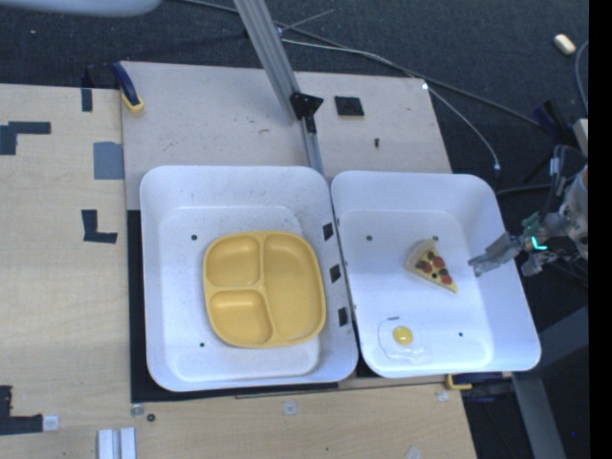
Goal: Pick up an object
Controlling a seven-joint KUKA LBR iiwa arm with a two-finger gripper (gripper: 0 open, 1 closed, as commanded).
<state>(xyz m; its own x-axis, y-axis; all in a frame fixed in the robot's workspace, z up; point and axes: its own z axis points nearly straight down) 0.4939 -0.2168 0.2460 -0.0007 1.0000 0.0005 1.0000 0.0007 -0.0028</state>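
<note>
Nearest, low in the right bin (pixel 497 347): a fried egg (pixel 402 338), whites hard to separate from the white floor. Just beyond, a pizza slice (pixel 431 265), lying flat, untouched. In the left bin (pixel 158 256): a yellow divided plate (pixel 263 288). At the right bin's far-right rim, above the wall: the gripper (pixel 486 259), small and blurred, arm cut off by the edge. Impossible to tell whether apart or together; nothing visibly held.
</note>
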